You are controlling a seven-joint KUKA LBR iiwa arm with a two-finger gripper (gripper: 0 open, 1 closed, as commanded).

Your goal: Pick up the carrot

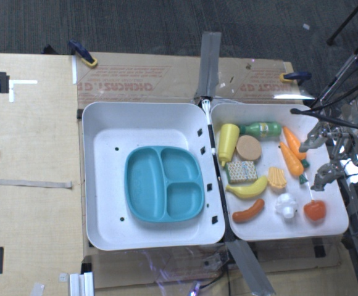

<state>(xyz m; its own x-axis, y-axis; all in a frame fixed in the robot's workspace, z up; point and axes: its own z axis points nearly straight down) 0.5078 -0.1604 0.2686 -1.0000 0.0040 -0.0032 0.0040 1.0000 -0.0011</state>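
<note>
Hand open just right of carrot.

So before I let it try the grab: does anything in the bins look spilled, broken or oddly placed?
Nothing stands out. The teal tray sits flat in the left bin; the toy foods, with two carrots side by side, lie loose but contained in the right bin. The gripper hovers at that bin's right edge.

The carrot (orange, tapered) lies flat, slanted, in the right bin's right half.
</note>
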